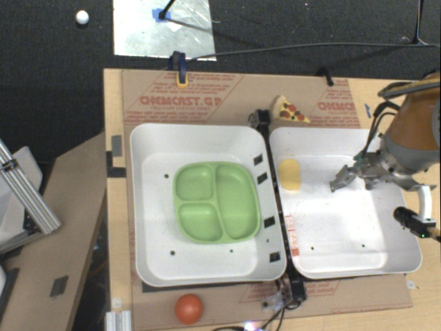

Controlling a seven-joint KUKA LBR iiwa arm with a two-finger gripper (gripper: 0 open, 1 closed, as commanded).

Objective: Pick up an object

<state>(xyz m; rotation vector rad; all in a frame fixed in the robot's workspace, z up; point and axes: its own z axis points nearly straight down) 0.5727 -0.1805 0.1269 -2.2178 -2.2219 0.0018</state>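
A pale yellow block (pixel 290 174) lay in the right bin (pixel 344 264), near that bin's 10 o'clock corner and just beside the divider between the two bins, touching nothing else. The tool (pixel 342 181) hung over the same bin at about 3 o'clock from the block, near it but clearly apart, its dark tip pointing toward 8 o'clock; whether it was open or closed could not be told from this angle, and nothing showed in its grip. Behind it the arm (pixel 413 133), grey with an orange band, ran off toward 3 o'clock. The left bin (pixel 200 138) held a green tray (pixel 217 202) with three compartments, lying flat near the bin's middle. On the bench (pixel 207 95), a pizza-slice toy (pixel 291 110) sat at 12 o'clock from the block, just outside the right bin's far rim. A red-orange ball (pixel 189 308) rested on the bench at 6 o'clock from the left bin, outside its near rim. A small white ball (pixel 83 17) lay on the dark surface far toward 10 o'clock, well apart from everything.
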